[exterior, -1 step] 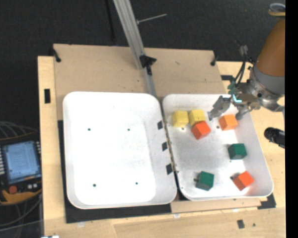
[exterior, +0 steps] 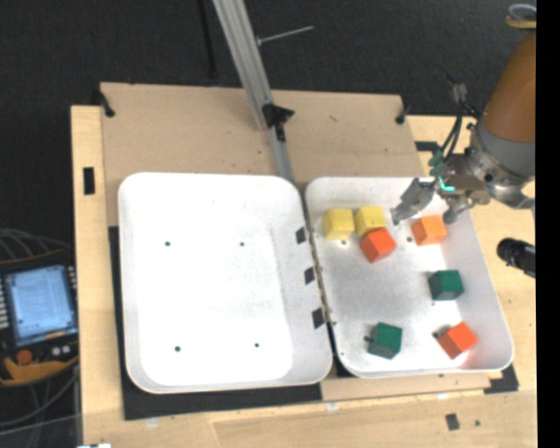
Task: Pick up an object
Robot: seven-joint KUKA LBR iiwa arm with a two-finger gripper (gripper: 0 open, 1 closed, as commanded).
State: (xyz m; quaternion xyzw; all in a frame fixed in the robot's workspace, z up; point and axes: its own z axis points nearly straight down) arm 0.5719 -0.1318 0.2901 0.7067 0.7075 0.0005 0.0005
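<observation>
The end effector (exterior: pixel 429 208) hangs over the upper part of the right shallow white plastic bin (exterior: pixel 485 292), below the grey arm with its orange band (exterior: pixel 511 101) that reaches in from the right. Its two pale fingers (exterior: pixel 413 200) are spread apart, and nothing lies between them. One finger points down-left toward the yellow blocks, and the other sits just above a light orange cube (exterior: pixel 429 230), which lies just beneath the end effector near the bin's upper right. To the left of that cube, two yellow cubes (exterior: pixel 354 222) sit side by side, touching, and a red-orange cube (exterior: pixel 377 245) rests against the lower corner of the right-hand yellow one. Lower down, a dark green cube (exterior: pixel 445 285) lies near the right wall, another dark green cube (exterior: pixel 385 340) near the bottom edge, and a second red-orange cube (exterior: pixel 457 340) in the lower right corner. The left shallow white plastic bin (exterior: pixel 210 278) lies alongside on the tan wooden worktop (exterior: pixel 187 129).
</observation>
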